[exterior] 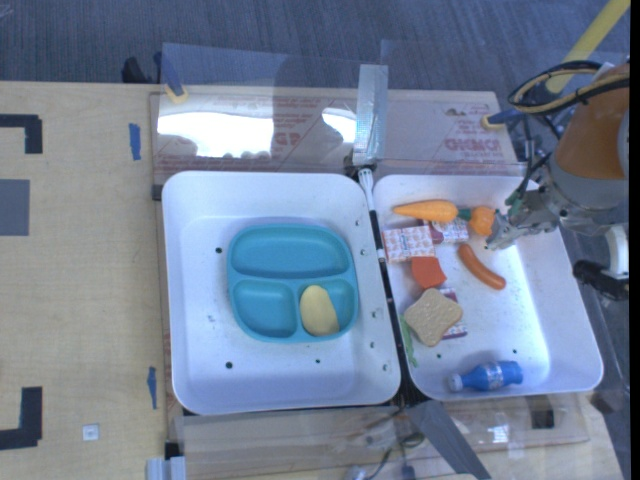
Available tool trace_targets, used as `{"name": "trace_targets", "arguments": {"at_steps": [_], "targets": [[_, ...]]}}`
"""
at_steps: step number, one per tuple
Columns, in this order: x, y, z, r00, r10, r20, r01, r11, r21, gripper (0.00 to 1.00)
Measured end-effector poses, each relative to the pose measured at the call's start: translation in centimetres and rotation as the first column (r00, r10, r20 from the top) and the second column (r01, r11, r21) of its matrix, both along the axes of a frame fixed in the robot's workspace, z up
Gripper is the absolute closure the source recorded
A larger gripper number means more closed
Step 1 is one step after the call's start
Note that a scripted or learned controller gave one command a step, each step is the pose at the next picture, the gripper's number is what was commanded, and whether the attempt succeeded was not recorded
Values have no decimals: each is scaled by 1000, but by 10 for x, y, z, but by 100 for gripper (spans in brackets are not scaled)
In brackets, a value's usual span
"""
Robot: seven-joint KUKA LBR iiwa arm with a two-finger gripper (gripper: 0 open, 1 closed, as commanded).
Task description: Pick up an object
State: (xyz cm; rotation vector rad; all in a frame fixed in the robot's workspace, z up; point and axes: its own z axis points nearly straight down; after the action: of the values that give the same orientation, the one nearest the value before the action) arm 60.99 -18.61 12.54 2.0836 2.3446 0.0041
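Observation:
The right bin (560,358) holds a carrot (427,210), a small orange piece (481,220), an orange-red sausage (482,266), a red block (428,271), a slice of bread (432,316) and a blue bottle (487,376). Printed packets (415,239) lie under the carrot. My gripper (503,233) reaches in from the right and hangs low over the bin's far side. It is right beside the small orange piece and just above the sausage's upper end. I see nothing held in it.
The left bin (190,268) carries a blue compartment tray (290,253) with a yellow lump (319,310) in its lower right compartment. A clear plastic wall (260,118) stands behind the bins. Cables (545,88) loop near the arm.

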Motion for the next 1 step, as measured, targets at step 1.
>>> {"name": "trace_targets", "arguments": {"at_steps": [1], "targets": [[38,42,-33,999,-44,-17,44,999,-1,100]]}}
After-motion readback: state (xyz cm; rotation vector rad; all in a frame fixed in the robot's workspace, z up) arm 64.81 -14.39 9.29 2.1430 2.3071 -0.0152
